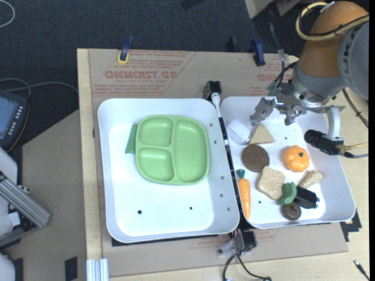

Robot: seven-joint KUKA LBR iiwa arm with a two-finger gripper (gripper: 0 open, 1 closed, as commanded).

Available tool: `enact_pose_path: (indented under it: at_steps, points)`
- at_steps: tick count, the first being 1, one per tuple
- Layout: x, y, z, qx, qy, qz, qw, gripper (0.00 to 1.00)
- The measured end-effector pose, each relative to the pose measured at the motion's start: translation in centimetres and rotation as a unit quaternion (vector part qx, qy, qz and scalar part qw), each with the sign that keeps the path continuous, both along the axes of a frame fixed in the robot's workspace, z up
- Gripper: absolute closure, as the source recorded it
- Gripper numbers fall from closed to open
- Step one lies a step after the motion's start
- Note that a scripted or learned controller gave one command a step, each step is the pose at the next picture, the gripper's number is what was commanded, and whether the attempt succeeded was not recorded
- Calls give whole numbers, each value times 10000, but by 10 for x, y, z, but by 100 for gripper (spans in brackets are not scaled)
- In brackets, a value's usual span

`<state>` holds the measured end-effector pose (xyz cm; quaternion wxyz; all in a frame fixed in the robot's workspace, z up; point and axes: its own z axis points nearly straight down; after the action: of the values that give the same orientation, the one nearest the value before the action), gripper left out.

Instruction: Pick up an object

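Observation:
The right bin [337, 183] holds several toy foods. Among them are a tan cheese wedge [262, 134], a brown round cookie [255, 157], an orange pumpkin [296, 158], a speckled cracker [272, 182], a carrot [244, 195], a green broccoli piece [287, 192] and a brown ring [291, 211]. My gripper [275, 113] hangs over the far part of this bin, just beyond the cheese wedge. Its two fingers [259, 110] are spread apart and open, with nothing between them.
The left bin [117, 192] carries a green divided plate [173, 149]. A white lump [237, 132] lies by the divider between the bins. A black piece [307, 199] and a pale tan piece [310, 179] sit near the broccoli. A black cable part [322, 140] hangs beside the arm.

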<state>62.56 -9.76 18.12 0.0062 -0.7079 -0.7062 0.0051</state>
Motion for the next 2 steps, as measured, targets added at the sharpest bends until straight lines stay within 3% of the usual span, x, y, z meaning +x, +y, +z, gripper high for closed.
enact_pose_path:
  at_steps: [1,2]
  points:
    - [3,0,9,-7,-75,12,10000,0]
    - [5,-3,-54,-4,-55,11,10000,0]
